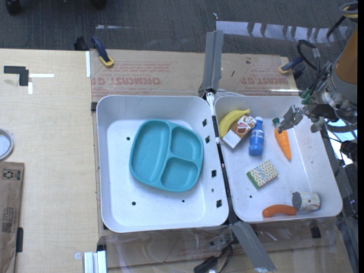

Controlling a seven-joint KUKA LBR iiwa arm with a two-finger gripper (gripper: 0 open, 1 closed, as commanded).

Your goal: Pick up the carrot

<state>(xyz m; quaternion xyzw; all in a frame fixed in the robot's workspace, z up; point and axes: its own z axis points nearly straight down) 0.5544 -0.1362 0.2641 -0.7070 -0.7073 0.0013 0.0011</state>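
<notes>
Two white bins sit side by side on the desk. We see the carrot [283,144] in the right bin [324,169], toward its far right corner, its long axis running roughly from far edge to near edge, green top far, tip pointing near. The end effector [289,120] hangs at the carrot's green end; we cannot tell how its fingers stand. A teal plate [166,155] lies in the left bin [114,169].

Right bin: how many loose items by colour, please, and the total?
Orange: 2, carrot and orange sausage-shaped piece
Yellow: 1, banana
Blue: 1, bottle
Multicoloured: 3, snack packet, patterned sponge, small can
Total: 7
</notes>
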